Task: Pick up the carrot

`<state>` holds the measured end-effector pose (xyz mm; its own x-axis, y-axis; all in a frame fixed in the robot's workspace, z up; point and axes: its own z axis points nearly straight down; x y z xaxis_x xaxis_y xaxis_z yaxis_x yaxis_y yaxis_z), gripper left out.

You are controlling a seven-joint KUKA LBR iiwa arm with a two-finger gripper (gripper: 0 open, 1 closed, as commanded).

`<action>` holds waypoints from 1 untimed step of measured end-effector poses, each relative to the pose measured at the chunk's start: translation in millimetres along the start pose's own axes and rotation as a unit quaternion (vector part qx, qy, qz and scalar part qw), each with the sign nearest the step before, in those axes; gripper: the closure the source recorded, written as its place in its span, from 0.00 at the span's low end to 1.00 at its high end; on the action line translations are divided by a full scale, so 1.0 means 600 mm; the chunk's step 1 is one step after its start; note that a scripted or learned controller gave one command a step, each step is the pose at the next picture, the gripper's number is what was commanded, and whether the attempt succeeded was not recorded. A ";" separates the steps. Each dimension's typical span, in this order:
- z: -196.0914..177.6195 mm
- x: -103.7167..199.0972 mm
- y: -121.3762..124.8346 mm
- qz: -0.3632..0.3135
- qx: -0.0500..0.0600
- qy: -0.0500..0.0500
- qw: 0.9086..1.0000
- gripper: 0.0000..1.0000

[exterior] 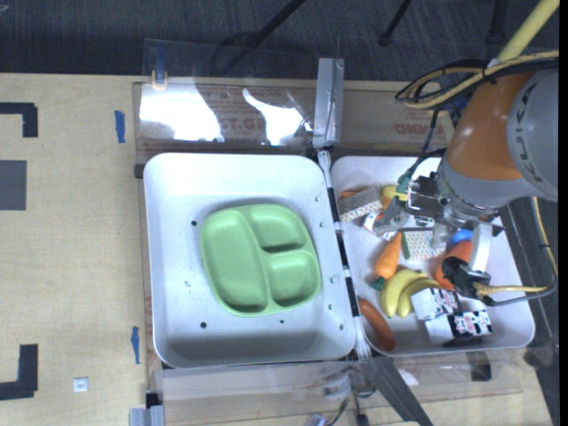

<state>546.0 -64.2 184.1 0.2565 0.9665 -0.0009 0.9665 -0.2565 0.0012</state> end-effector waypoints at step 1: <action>0.140 -0.070 0.023 -0.046 0.002 0.001 0.999 0.00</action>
<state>548.6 -108.1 100.5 0.1663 0.9861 0.0008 0.9861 -0.1663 -0.0034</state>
